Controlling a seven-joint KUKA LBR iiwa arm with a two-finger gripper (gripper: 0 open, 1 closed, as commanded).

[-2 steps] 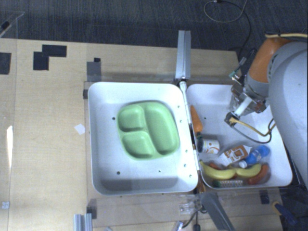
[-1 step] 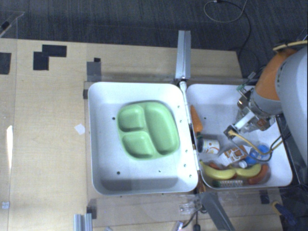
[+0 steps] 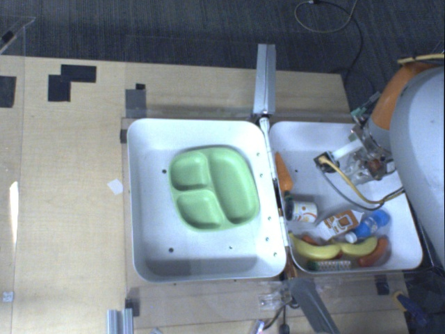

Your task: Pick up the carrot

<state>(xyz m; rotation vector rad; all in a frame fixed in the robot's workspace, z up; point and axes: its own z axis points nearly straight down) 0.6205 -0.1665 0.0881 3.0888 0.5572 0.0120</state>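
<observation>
Two white bins [image 3: 142, 207] sit on a pale wood counter [image 3: 62, 207] marked with black squares [image 3: 69, 81]. At nine o'clock, a light green tray [image 3: 212, 186]. The carrot [image 3: 282, 172] is orange. At five o'clock lie yellow bananas [image 3: 316, 249], a blue-capped bottle [image 3: 368, 227] and an orange-and-white packet [image 3: 341, 221]. The arm [image 3: 417, 152] is grey, banded orange. The floor [image 3: 174, 19] is dark blue-grey.

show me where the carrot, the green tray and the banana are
carrot [image 3: 282, 173]: camera view, middle of its orange body.
green tray [image 3: 243, 178]: camera view, floor of its right compartment.
banana [image 3: 316, 249]: camera view, middle of its yellow peel.
</observation>
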